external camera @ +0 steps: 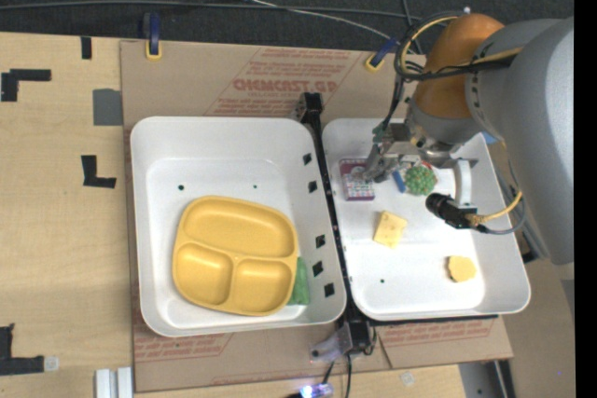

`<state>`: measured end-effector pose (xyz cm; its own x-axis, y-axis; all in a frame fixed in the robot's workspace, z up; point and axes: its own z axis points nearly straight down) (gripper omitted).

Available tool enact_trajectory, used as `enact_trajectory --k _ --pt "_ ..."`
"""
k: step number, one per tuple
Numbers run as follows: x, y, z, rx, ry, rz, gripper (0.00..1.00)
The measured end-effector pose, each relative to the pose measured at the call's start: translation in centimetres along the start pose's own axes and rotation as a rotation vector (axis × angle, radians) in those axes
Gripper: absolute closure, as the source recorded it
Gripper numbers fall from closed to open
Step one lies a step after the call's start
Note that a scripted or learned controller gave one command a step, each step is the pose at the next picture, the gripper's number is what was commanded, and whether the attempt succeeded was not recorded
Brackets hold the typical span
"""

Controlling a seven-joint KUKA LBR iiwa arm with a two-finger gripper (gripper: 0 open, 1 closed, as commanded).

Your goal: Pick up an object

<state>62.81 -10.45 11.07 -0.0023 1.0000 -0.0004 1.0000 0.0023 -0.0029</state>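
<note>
Pink-purple card (356,181) lies at 9 o'clock in right bin (504,298); my gripper (382,161) hovers above it, jaw state undeterminable, so I should centre before descending.

Two white bins sit side by side on the bench (65,228). The left bin (149,144) holds a yellow divided tray (233,253), with a green item (300,282) at its 3 o'clock edge. In the right bin (504,294), the gripper (381,165) hangs beside a pink card (356,181) and a green broccoli piece (419,178). A yellow cheese wedge (390,228) lies at 6 o'clock from them, and a small orange-yellow piece (461,269) at 4 o'clock.
</note>
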Motion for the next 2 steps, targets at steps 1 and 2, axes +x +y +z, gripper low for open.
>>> enact_trajectory --k 1,2 --pt "0.1 0.3 -6.2 -0.006 0.000 0.001 1.00" --pt "0.4 0.2 -10.5 -0.005 0.000 0.001 1.00"
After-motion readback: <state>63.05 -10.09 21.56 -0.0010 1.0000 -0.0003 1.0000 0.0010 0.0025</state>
